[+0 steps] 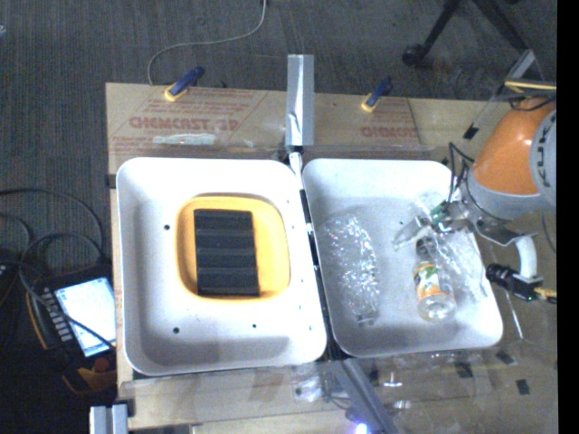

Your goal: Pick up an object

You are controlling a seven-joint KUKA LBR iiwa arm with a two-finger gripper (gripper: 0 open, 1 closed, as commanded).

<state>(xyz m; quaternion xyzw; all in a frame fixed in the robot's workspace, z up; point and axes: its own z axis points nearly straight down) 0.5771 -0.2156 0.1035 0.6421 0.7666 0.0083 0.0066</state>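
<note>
Holding two bottles (432, 283) (clear plastic), right bin (362, 183).

Robotics laboratory: a plywood bench (262, 116) bearing two white bins (136, 242) stands on grey carpet (72, 43), with clamps (184, 83), loose cables (54, 206) and a tablet (86, 313) alongside.
</note>
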